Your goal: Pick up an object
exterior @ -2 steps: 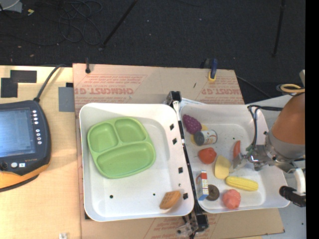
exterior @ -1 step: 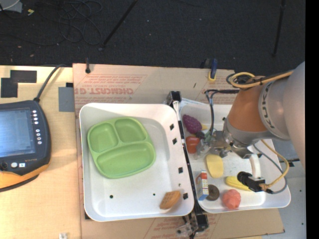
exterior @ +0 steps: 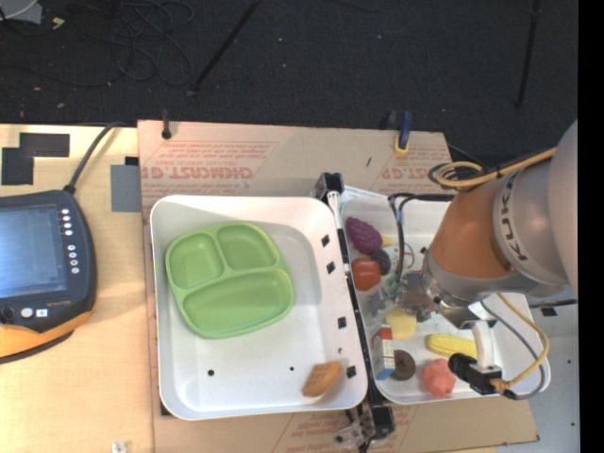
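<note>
Claw (exterior: 408, 295) first: mine is down in the right bin (exterior: 528, 371), low among the toy food, and my own wrist blocks the view of it, so I cannot tell its state or whether anything is in it.

Taking the yellow block (exterior: 401, 326) as my landmark, since it sits just below the claw, and going big to small. Far off to its left, in the left bin (exterior: 236, 385), lies the green divided plate (exterior: 230, 278): wide, stiff, slick plastic, awkward for me except at the rim. Up from the block, the purple eggplant (exterior: 363, 233) looks light and smooth; I'd pinch it across its narrow waist. To the block's right and a touch lower, the yellow corn cob (exterior: 451, 345): long, so take it across the middle. Below that, the pink piece (exterior: 437, 377), rounded, likely to squirt out unless centred. Up-left of the block, the red tomato (exterior: 365, 274): round, slippery, grip on the widest line. The block itself is my best bet, I reckon: flat sides, light, hard. Lower left, over in the other bin, an orange-brown lump (exterior: 323, 378).
</note>
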Motion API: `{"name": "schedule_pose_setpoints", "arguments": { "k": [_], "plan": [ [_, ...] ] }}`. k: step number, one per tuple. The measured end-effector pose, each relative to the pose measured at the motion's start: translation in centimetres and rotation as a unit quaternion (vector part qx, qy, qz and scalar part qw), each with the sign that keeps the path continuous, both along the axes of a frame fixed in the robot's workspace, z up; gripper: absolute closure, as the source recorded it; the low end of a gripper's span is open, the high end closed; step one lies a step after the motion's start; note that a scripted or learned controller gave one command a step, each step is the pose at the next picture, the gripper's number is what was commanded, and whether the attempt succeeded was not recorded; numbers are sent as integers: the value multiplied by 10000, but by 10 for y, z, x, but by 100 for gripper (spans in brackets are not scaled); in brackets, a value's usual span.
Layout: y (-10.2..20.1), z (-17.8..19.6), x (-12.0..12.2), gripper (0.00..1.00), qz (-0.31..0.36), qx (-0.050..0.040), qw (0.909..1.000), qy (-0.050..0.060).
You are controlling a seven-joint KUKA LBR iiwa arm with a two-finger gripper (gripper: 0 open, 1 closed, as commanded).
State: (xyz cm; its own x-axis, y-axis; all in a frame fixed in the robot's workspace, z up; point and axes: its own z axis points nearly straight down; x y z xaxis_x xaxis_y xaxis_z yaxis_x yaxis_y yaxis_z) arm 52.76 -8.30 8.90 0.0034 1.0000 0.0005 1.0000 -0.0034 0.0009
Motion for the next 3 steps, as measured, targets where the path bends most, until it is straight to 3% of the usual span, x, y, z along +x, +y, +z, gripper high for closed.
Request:
{"name": "schedule_pose_setpoints", "arguments": {
  "k": [1,2,3],
  "plan": [
    [-84,0,19,0,5,-3,10000,-2],
    [-82,11,18,100,2,12,10000,10],
    [-20,98,33,100,50,6,10000,-22]
  ]
}}
